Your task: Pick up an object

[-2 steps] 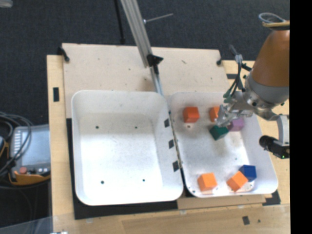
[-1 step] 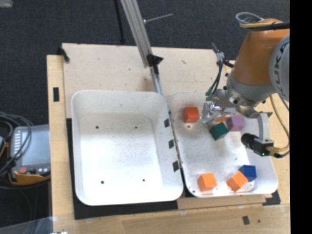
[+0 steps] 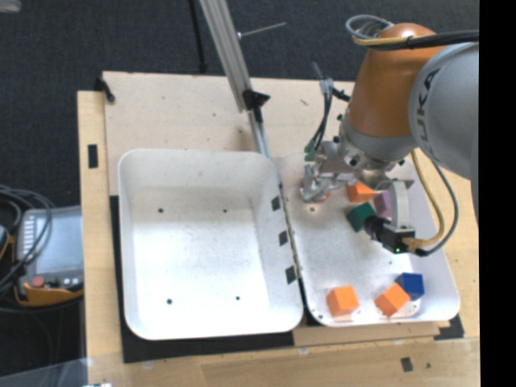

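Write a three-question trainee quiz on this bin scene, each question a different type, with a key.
1. True or false: the blue block lies in the left bin.
2. Multiple choice: the arm's tool hangs over which part of the right bin?
A. its near edge
B. its far end, close to the divide between the bins
C. its outer right rim
3. Fill in: near the right bin's front edge lie two ___ blocks, one on its own and one touching the blue block.

Key
1. False; it lies in the right bin.
2. B
3. orange
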Controlling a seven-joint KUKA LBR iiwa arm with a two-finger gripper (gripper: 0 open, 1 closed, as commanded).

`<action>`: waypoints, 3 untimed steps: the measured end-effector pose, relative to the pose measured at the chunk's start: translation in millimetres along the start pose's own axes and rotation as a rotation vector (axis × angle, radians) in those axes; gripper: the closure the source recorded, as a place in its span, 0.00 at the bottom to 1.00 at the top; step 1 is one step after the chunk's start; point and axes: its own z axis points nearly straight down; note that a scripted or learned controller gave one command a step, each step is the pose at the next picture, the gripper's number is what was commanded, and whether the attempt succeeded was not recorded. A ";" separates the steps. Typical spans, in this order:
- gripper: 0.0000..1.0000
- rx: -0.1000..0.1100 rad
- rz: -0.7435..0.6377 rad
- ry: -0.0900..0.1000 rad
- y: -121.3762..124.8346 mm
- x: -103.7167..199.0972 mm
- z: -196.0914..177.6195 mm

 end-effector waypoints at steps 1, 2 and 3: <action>1.00 0.000 0.000 0.001 13.6 44.2 -2.0; 1.00 0.000 0.002 -0.002 35.6 94.7 14.8; 0.00 0.000 0.005 -0.004 35.0 91.2 13.8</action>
